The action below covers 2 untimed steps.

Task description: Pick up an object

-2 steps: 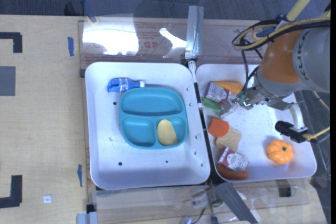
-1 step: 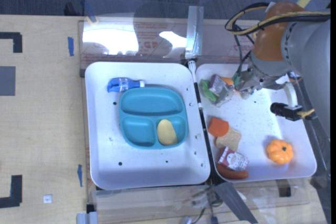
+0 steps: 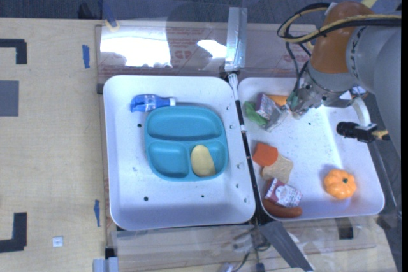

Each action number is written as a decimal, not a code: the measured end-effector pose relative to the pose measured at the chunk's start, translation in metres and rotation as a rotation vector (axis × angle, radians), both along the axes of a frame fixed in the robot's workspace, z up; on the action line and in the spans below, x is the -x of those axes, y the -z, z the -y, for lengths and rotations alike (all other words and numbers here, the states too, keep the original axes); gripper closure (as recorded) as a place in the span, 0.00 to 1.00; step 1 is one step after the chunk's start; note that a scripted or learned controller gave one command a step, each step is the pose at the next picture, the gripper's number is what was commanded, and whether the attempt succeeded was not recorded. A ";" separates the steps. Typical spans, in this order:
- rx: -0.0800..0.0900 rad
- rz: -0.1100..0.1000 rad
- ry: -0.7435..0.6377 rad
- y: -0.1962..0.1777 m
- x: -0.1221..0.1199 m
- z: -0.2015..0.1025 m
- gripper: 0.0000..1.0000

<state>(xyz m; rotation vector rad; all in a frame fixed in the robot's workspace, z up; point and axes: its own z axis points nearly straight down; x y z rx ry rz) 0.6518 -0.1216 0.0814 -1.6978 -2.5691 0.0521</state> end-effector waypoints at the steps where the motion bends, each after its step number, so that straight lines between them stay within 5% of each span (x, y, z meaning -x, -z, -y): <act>1: 0.011 0.021 0.203 0.000 -0.005 -0.004 0.00; 2: 0.010 0.080 0.225 -0.108 0.009 -0.084 0.00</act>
